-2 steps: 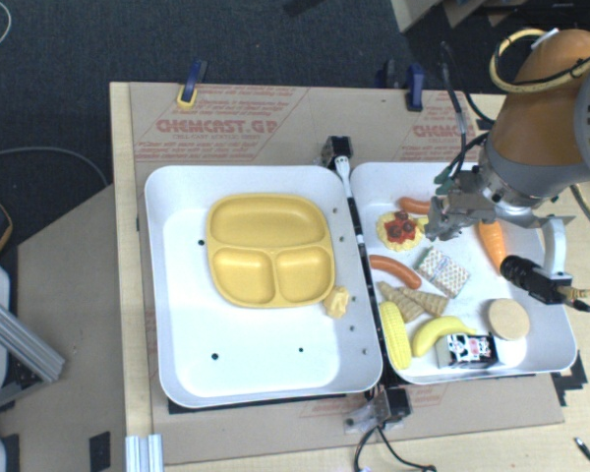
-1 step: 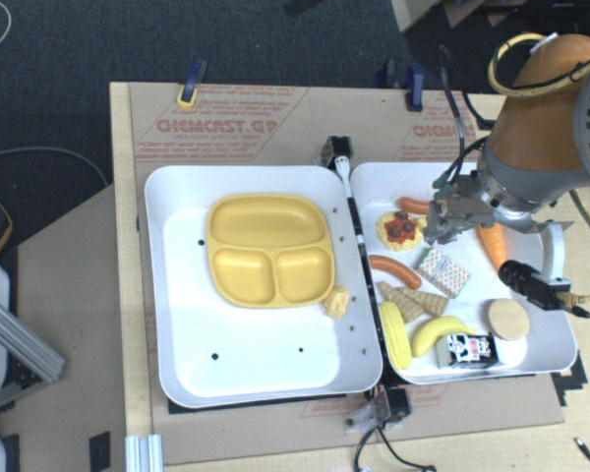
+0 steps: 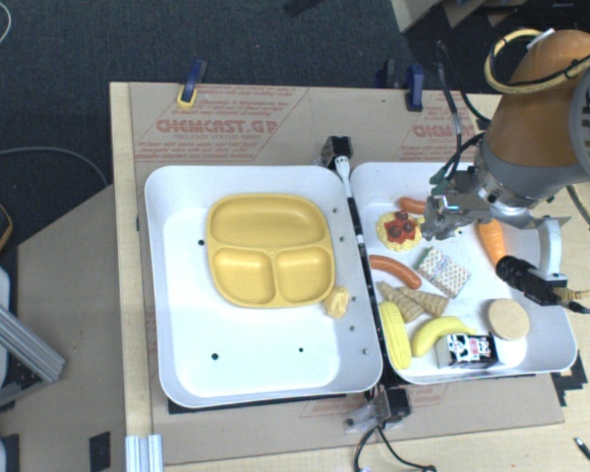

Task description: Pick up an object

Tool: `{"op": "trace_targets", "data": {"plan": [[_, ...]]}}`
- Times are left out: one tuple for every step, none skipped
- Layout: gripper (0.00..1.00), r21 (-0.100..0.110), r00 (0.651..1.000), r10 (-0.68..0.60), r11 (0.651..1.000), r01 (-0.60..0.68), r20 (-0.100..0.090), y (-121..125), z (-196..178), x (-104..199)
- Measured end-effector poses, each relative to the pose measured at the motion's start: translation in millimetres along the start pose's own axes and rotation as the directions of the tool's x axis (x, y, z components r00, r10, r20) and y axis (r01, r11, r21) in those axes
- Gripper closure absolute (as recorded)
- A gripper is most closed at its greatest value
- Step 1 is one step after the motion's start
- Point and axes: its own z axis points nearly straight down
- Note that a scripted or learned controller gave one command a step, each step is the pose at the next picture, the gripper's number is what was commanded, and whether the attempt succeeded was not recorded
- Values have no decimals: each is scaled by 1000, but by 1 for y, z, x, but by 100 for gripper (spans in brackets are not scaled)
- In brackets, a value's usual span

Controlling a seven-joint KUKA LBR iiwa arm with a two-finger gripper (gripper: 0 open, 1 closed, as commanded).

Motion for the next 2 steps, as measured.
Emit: {"op": "trace_targets", "data": {"plan": [[100, 2, 1000, 1, 1000, -1, -1, -12, -9, -6], [100, -2, 1000, 0, 1000, 0, 0, 1, -13, -4]]}}
